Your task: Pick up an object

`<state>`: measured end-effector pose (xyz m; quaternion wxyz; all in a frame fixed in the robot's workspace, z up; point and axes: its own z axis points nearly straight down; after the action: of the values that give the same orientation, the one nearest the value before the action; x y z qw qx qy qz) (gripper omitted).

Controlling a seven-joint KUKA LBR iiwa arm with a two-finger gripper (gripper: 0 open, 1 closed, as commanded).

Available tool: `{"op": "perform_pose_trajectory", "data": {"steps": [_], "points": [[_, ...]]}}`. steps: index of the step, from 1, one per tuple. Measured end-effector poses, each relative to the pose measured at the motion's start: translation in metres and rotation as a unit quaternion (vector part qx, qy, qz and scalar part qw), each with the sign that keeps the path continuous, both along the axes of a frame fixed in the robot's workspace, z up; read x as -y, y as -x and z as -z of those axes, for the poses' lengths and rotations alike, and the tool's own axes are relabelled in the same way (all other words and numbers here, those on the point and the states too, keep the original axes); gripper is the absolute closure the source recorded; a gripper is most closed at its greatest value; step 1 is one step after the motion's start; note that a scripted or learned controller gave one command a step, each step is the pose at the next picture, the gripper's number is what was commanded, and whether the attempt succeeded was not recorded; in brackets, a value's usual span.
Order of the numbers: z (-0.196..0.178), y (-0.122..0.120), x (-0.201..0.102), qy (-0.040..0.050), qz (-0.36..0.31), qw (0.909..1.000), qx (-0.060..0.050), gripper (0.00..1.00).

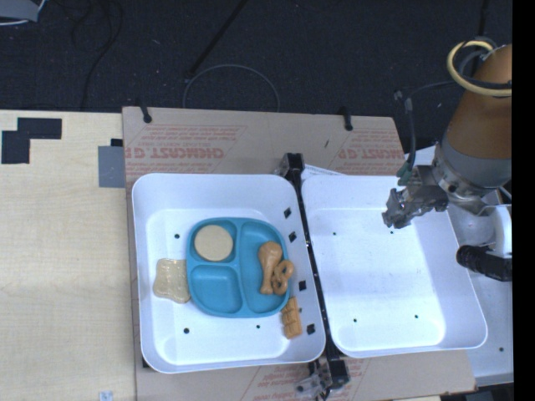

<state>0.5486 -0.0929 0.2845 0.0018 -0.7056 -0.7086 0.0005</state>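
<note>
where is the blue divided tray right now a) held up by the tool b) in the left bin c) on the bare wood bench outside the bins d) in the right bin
b: the blue divided tray lies flat inside the left bin, with a round biscuit in one of its compartments, while the tool is over the right bin, far from it.

Two white bins (359, 324): smooth plastic, slight sheen. Blue tray (226, 291): matt plastic, left of jaws. Board (251, 144) under bins: brown printed cardboard. Bench (58, 274): pale wood grain. Gripper (399, 211): dark dull metal.
</note>
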Motion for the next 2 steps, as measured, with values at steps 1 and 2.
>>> {"op": "perform_pose_trajectory", "data": {"steps": [1, 2], "points": [[0.001, 0.006, -0.056, 0.0003, 0.0, 1.0, 0.0, 1.0], [0.018, 0.014, -0.115, 0.0, 0.0, 1.0, -0.001, 1.0]]}}
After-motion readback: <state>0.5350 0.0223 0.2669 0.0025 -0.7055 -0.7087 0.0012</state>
